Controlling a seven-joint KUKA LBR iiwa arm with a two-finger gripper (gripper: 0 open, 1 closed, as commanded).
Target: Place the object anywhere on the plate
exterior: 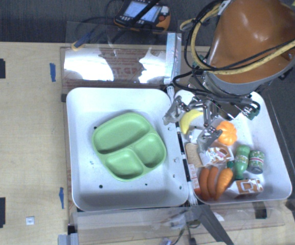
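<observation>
A green three-compartment plate (129, 146) lies in the left bin (86, 106), holding nothing. The arm with its orange band hangs over the right bin (276, 173). My gripper (209, 130) reaches down among the toy foods there, just beside an orange fruit (228, 132) and a yellow banana (189, 120). The fingers are dark against the clutter, and I cannot make out whether anything sits between them.
The right bin also holds two carrots (214, 181), a green bottle (242, 159), a green can (257, 160), a snack packet (217, 154) and a small carton (248, 187). A handheld device (139, 13) lies behind the bins. Cables loop around the arm.
</observation>
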